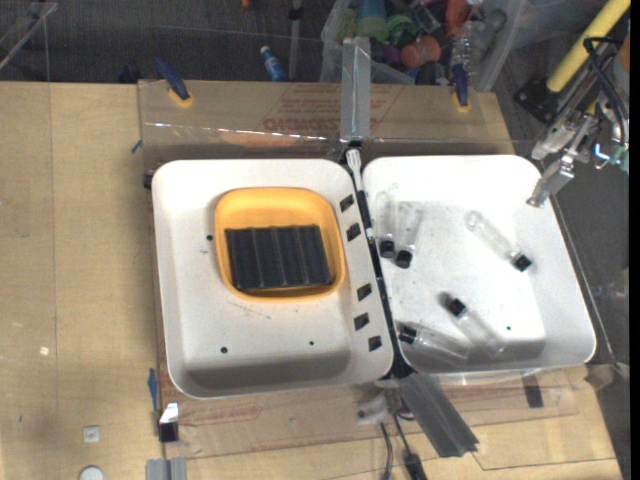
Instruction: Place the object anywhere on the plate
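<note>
Vials, clear with black caps, are the things to be moved. In the camera view several lie loose in the right bin point(570, 298): a pair point(395, 233) against its left wall, one vial point(497, 241) toward the far right, another point(470, 318) near the middle, and one point(430, 341) at the near left corner. The plate point(277, 240), orange with a dark ribbed insert, sits in the middle of the left bin point(190, 348) and carries no vial. The gripper point(545, 190) hangs over the right bin's far right corner; whether its claw is apart or together I cannot tell, and nothing shows between its tips. I judge the pick not yet begun. Next comes descending onto one vial, probably the far right one, and closing squarely across its body.
</note>
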Robot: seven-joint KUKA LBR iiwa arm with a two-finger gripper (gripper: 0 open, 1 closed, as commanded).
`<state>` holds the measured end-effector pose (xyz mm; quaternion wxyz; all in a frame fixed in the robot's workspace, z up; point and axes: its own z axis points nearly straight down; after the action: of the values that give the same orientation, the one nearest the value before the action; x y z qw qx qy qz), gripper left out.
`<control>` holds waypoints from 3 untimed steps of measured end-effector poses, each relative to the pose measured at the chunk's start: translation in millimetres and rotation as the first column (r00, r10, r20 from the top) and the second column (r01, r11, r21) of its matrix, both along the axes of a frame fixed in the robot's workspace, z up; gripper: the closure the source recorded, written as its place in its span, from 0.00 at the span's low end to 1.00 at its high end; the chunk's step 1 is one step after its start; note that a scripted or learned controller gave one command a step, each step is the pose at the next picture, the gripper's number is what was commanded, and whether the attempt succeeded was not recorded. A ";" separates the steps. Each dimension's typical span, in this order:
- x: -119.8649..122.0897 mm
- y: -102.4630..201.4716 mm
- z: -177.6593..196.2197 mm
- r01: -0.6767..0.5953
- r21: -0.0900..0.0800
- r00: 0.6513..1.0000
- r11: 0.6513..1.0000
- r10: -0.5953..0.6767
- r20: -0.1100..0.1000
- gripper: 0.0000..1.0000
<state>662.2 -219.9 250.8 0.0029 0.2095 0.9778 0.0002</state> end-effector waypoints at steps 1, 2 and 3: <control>-3.7 0.0 -3.2 -0.042 0.001 0.999 0.999 0.042 -0.002 0.00; -1.4 -0.8 -10.9 -0.041 0.002 0.999 0.999 0.041 -0.002 0.00; -6.8 13.0 -13.1 -0.370 0.000 0.929 0.929 0.370 0.000 0.00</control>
<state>655.4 -206.9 237.7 0.0027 0.0217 0.9998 0.0006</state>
